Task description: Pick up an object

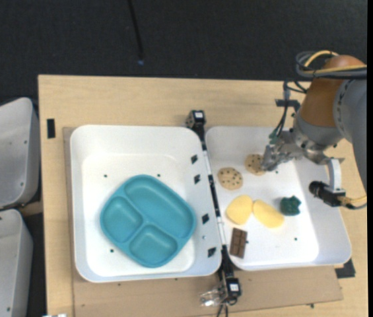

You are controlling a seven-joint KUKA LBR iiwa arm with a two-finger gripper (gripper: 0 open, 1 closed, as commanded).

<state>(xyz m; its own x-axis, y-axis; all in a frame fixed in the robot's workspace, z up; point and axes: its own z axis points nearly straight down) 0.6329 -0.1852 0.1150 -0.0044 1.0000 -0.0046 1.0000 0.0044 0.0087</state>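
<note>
My gripper (270,159) hangs low over the back of the right bin (305,249), directly beside a round cookie (255,164) that its tips seem to touch. A second cookie (229,177) lies a little left of it. Two yellow pieces (239,209) (268,214) rest side by side in the bin's middle. A dark green object (291,205) sits to their right. A brown chocolate bar (238,242) lies near the bin's front left corner.
A teal divided plate (147,220) lies in the left bin (87,177). A black-clipped divider (207,183) separates the two bins. The arm's grey body (331,121) and a cable stand over the right bin's far right side.
</note>
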